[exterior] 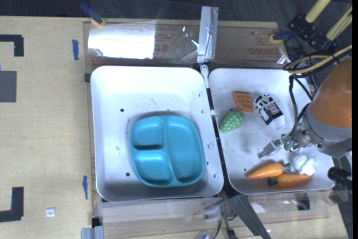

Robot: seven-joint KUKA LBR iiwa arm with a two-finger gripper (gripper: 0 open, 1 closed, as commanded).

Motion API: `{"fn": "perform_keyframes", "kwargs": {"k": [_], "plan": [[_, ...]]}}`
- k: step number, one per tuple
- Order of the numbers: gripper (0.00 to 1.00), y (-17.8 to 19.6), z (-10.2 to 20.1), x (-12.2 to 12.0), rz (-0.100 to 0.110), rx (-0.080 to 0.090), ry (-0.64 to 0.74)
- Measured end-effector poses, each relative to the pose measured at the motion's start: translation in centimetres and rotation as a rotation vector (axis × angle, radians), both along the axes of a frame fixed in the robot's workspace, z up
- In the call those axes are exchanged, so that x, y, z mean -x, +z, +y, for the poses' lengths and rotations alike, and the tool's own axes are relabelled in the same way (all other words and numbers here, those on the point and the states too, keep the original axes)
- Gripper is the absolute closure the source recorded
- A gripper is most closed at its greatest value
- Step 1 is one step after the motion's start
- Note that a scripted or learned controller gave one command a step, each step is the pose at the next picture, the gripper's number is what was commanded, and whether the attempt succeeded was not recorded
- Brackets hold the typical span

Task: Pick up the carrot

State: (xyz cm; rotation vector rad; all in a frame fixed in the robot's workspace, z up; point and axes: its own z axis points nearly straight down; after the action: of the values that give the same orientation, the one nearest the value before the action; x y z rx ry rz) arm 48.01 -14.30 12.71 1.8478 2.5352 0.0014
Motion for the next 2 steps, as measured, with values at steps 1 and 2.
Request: {"fn": "perform_keyframes", "kwargs": {"k": [1,2], "plan": [[0.00,-3.9,2.1,0.0,0.001,0.000,0.143],[0.00,-4.0,-2.2,-0.2,-0.005,0.005,0.477]]}}
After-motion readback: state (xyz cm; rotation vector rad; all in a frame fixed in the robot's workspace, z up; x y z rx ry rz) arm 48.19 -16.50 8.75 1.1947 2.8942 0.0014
